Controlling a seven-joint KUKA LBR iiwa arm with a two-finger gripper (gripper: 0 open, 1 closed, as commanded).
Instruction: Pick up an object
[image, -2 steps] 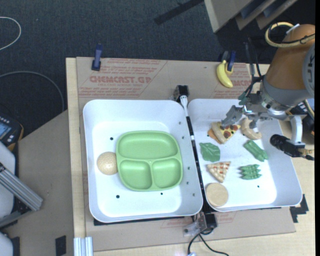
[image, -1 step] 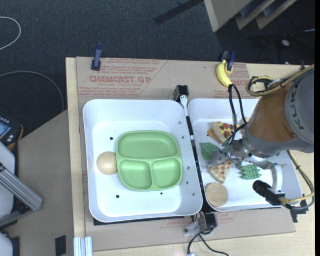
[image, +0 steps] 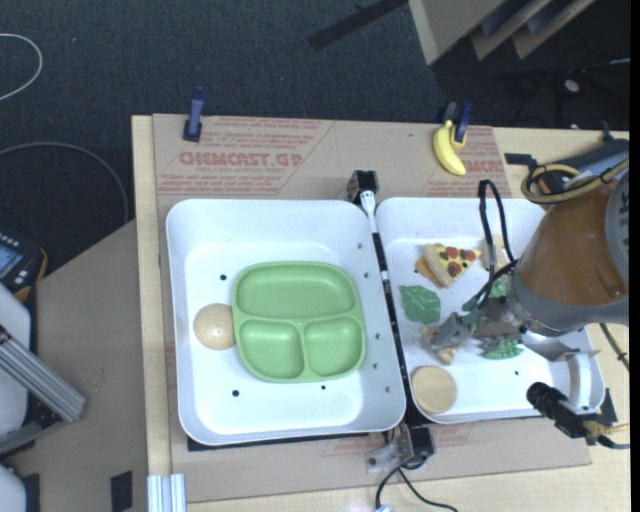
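Observation:
My gripper (image: 458, 334) is low inside the right bin (image: 497, 402), near its middle, with the orange-banded arm (image: 575, 260) coming in from the right. Its tip sits over a small tan piece (image: 441, 350), and a green toy (image: 503, 348) lies just to its right, partly hidden by the wrist. A green leaf (image: 420, 303) is just up and left of the tip. Farther back lies a pizza slice (image: 448, 263). A round tan disc (image: 434, 388) rests at the bin's front left corner.
The left bin (image: 190, 235) holds a green divided plate (image: 298, 320) and a tan round bun (image: 213, 326) beside it. A banana (image: 449, 150) lies on the bench behind the right bin. Black cables (image: 492, 225) hang along the arm.

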